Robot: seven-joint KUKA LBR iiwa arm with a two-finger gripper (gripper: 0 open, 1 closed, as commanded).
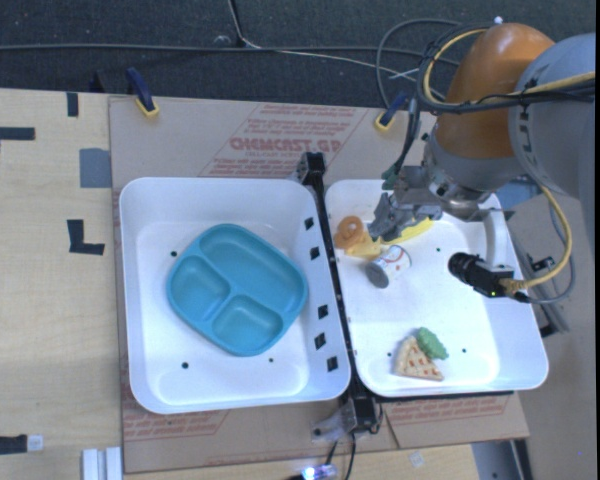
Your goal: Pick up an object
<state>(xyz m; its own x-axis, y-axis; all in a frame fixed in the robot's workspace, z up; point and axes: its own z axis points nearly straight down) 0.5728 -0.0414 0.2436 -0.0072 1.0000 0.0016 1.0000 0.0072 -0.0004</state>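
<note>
My gripper (388,220) hangs low over the back left part of the right bin (520,368). It sits between an orange and yellow toy food piece (352,236) on its left and a yellow banana-like piece (418,230) that pokes out on its right. Just in front of it lie a small white piece with red marks (393,258) and a grey rounded piece (378,274). A pizza slice with a green topping (420,357) lies near the bin's front edge, well apart from the gripper. The wrist hides whatever lies directly beneath it.
The left bin (140,218) holds a blue divided plate (237,287). A black divider strip (325,268) runs between the bins. A black connector with cables (478,271) hangs off the arm over the right bin. Cardboard (260,143) lies under both bins.
</note>
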